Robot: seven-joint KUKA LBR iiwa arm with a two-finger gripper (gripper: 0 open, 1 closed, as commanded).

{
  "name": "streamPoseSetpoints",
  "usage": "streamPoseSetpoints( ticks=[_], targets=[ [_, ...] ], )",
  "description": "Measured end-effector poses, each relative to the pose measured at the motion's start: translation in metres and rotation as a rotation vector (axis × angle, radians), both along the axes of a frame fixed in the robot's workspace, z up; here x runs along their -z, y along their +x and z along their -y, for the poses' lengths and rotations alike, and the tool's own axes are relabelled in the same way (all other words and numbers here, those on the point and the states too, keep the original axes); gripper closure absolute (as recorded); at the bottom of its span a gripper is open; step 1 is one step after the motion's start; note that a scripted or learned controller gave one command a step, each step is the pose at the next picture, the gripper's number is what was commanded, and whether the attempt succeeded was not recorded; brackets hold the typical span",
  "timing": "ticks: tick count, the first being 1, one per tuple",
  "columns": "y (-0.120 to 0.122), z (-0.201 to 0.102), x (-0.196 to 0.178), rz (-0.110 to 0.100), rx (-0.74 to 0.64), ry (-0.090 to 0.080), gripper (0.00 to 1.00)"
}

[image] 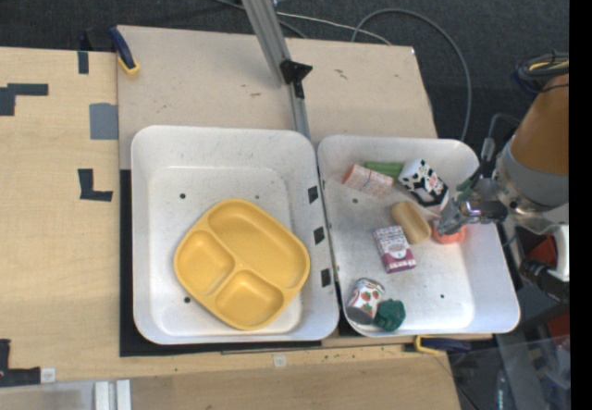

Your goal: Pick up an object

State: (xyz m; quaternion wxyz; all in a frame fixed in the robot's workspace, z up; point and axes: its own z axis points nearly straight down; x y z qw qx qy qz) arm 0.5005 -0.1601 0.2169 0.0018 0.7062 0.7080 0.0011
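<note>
The right bin (481, 306) holds several small items. A black-and-white patterned toy (424, 181) and a pink-and-white tube (368, 179) lie at the back, with a green piece (384, 167) beside the tube. A tan oblong item (411, 221) and a pink carton (395, 249) lie in the middle. At the front are a round printed cup (364, 297) and a dark green lump (391, 314). My gripper (462, 210) is low over the bin's right side, just above a salmon-orange object (449, 233). Whether it touches or grips that object cannot be seen.
The left bin (153, 214) holds a yellow divided plate (242, 262). A grey metal post (264, 15) slants down to the bins' back edge. Cables run over the dark floor behind the bench. The arm's orange band (546, 130) is at the right edge.
</note>
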Motion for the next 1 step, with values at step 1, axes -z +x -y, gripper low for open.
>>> streamPoseSetpoints(
  ticks=[1],
  targets=[
    [0.0004, -0.0005, -0.0072, -0.004, 0.001, 0.001, 1.0]
  ],
)
